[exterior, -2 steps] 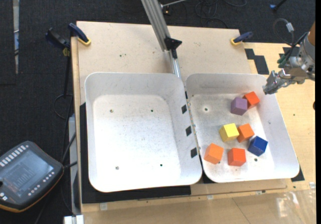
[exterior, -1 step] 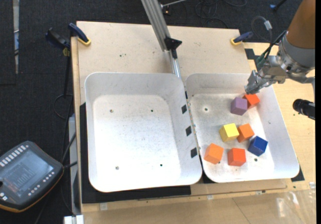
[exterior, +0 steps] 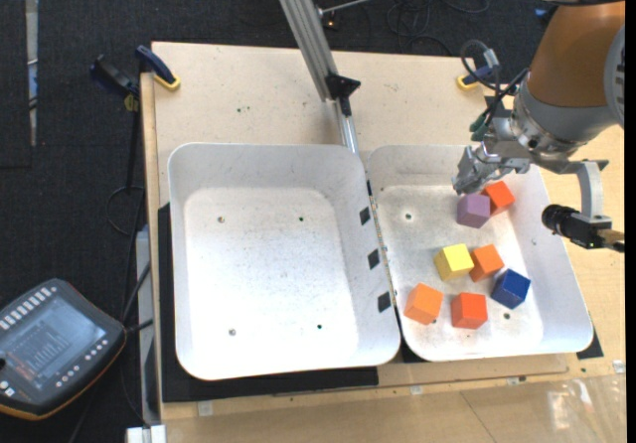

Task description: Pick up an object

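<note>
Purple cube (exterior: 474, 210) sits in the right bin (exterior: 556, 332), up near its far end, and the end effector (exterior: 470, 179) is right down over it, its tip just above and touching or almost touching the cube's far edge; from where I stand I cannot tell how the end effector is set, it is a dark blur against the white; an orange block (exterior: 499, 196) lies just beside the purple one, on its right, the two touching or very nearly so; further toward the near end there is a loose cluster, a yellow cube (exterior: 456, 260) with another orange cube (exterior: 487, 261) right against it, a blue cube (exterior: 511, 288) just beyond those toward the bin's right wall, and two more along the front, an orange one (exterior: 425, 303) and a red-orange one (exterior: 469, 311), near each other but apart; the left bin (exterior: 199, 173) lies alongside on the pale worktop (exterior: 248, 83); the grey arm with its orange band (exterior: 581, 34) reaches in from the right, bent down over the far corner of the right bin.
</note>
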`<state>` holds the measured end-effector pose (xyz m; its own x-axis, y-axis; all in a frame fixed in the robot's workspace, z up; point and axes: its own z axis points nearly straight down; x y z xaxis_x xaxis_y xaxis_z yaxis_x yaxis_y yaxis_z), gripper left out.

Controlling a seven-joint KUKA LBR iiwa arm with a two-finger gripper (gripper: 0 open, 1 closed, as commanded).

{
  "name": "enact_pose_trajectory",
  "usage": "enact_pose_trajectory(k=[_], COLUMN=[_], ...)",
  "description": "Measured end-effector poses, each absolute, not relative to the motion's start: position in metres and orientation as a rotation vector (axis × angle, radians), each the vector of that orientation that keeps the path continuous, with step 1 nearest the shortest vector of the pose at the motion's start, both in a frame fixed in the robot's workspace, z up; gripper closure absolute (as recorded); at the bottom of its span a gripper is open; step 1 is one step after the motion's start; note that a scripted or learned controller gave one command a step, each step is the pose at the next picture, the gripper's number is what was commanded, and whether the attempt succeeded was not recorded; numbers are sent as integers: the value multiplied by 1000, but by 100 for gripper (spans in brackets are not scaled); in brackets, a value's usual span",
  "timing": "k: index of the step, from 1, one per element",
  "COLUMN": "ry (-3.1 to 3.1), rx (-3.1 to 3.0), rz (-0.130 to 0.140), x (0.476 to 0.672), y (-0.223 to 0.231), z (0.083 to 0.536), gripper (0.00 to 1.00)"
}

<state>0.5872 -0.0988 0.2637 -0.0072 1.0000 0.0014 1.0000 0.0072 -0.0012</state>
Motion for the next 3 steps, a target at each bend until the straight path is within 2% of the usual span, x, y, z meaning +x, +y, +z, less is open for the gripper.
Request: enact_pose_trajectory(k=[1,2,3], ry=[-2231,-2229,-2231], rx=[-2212,-2210,-2212], rz=[-3,0,-3], x=[594,583,579], y=[-45,10,62], z=[264,250,254], gripper=[100,100,100])
